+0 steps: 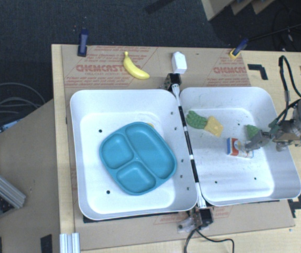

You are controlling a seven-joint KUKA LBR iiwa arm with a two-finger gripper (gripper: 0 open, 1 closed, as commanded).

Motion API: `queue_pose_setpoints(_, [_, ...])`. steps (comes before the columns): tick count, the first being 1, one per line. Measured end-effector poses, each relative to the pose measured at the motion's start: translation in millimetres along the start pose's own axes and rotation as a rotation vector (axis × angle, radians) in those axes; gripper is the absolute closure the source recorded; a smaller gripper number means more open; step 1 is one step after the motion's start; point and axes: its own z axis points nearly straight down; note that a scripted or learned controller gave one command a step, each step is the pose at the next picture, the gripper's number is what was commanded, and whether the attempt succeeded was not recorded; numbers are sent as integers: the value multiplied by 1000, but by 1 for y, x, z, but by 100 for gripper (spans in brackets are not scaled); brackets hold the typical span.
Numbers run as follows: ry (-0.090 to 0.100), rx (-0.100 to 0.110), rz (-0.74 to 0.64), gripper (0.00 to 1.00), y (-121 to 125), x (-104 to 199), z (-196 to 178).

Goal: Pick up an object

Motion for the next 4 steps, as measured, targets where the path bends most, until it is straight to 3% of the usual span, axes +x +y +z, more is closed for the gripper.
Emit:
queue_pose_setpoints(1, [5,-5,-2,0,54,-44,109])
queue_pose_setpoints(3, [-1,-10,-1,0,151,35,109])
queue_pose_setpoints(4, [-4,-11,-2,100,151,34,98])
